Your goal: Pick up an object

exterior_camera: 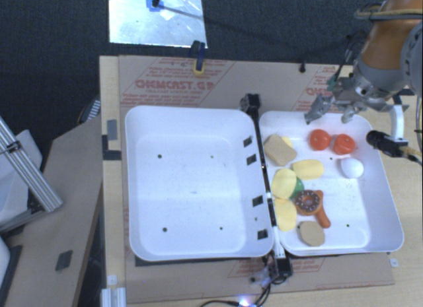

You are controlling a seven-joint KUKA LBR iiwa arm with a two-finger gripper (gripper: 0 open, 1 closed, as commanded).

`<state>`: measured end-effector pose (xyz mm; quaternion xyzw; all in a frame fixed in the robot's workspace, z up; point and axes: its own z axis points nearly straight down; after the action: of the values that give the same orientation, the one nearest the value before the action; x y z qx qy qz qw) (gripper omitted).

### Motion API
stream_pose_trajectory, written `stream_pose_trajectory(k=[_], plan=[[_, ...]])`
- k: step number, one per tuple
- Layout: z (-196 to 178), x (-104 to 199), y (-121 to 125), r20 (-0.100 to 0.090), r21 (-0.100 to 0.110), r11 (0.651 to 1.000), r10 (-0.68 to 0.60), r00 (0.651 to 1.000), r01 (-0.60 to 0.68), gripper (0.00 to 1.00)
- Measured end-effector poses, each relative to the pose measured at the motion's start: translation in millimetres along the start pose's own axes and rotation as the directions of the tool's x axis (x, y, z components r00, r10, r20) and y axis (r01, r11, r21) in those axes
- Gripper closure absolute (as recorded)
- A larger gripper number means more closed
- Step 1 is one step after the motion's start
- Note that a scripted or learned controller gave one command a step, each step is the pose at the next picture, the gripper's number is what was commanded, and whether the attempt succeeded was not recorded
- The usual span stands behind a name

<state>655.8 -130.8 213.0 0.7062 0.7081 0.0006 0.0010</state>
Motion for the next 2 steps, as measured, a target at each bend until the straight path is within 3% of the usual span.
stream_pose_trajectory(k=[1,2], plan=[[103.5,8.0,-74.8,-0.004,0.015,1.0,0.003,1.0,-0.003,0.0],[129.3,-32.4,-50.5,0.001,0.0,1.0,0.003,1.0,-0.003,0.0]])
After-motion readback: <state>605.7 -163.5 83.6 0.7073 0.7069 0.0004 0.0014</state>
